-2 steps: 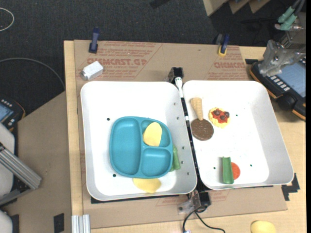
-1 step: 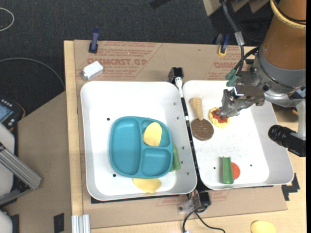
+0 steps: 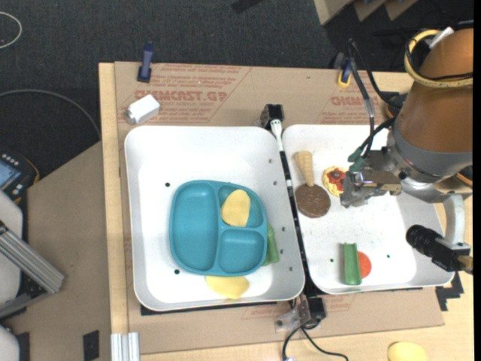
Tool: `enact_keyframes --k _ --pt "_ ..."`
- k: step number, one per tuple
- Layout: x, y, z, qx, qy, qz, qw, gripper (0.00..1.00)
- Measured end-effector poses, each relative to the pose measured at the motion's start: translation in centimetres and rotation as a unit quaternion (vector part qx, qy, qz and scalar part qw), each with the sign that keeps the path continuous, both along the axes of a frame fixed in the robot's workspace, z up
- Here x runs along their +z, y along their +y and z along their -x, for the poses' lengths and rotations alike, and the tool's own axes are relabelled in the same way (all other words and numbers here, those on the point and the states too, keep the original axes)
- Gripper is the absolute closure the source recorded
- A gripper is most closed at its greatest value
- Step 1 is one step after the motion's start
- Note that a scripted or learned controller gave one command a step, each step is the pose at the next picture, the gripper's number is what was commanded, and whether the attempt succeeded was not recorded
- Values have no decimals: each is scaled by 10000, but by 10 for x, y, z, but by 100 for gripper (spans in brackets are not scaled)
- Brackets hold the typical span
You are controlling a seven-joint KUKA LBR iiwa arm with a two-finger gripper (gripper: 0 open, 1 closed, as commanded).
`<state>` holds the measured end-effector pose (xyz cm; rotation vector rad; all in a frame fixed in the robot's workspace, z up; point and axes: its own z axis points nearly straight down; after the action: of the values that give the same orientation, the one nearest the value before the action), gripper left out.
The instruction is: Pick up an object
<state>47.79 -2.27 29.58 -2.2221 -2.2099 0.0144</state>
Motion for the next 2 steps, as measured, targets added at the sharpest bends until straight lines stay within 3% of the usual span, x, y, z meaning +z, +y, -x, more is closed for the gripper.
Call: enact_keyframes --k 1,2 --pt "131 9 -2 40 -138 -5 9999 100" --pt "44 11 -1 21 -12 -6 10000 100"
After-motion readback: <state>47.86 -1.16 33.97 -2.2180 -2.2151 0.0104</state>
